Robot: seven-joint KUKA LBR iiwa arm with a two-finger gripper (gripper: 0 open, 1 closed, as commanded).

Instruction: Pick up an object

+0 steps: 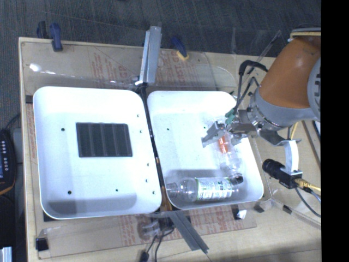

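Bottle: the small clear plastic bottle with an orange label point(226, 149) lay in the right shallow white plastic bin point(180, 119), just under my end effector point(221, 131).
End effector: low over that bottle's upper end; whether it was open or closed I could not tell.
Progress: as I judged it, reach made, grasp unconfirmed, lift left.
Neighbour: a larger clear ribbed bottle point(204, 189) lay on its side along the near wall, glossy and rounded.
Left bin point(54, 146): smooth white, holding a dark ribbed rectangular panel point(103, 140).
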